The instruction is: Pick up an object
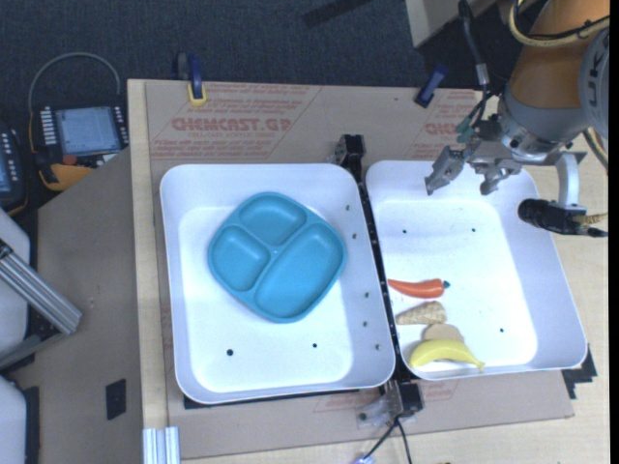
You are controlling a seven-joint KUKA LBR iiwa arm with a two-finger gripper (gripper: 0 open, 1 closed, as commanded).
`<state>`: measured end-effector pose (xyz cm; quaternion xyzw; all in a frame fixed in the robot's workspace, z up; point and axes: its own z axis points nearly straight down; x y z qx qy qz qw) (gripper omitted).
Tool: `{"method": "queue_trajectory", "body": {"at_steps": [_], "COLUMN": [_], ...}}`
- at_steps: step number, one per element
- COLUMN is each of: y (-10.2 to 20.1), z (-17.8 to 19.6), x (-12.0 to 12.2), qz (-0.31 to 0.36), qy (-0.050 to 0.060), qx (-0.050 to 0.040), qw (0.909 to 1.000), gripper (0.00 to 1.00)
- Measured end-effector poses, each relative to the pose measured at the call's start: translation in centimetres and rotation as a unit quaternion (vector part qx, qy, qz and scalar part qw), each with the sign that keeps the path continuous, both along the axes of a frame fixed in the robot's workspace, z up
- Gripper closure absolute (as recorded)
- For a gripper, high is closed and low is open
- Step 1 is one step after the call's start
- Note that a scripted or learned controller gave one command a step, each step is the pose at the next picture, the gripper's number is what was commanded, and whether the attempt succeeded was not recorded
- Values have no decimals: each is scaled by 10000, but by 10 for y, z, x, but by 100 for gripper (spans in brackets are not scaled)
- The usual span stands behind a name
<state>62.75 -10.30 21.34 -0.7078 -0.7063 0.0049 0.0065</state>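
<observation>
One curved yellow banana (446,355)

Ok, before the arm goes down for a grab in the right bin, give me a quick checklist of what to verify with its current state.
1. Gripper open: ok, fingers spread, nothing between them.
2. Gripper above the targets: not ok, it hangs over the far end of the right bin; the food lies at the near left.
3. Targets visible: ok, red pepper, beige piece, banana.
4. Items separated: not ok, banana touches a tan piece.
5. Room beside the bin wall: cannot tell.
6. Blue divided plate out of the way: ok, in the left bin.
</observation>
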Motion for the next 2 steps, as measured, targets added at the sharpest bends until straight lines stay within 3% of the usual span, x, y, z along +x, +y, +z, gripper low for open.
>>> {"method": "queue_trajectory", "body": {"at_steps": [1, 2], "y": [0, -6], "z": [9, -49], "x": [3, 3], "qz": [12, 8], "qy": [-74, -71], "qx": [-8, -10], "qw": [10000, 10000], "gripper": [0, 0]}}
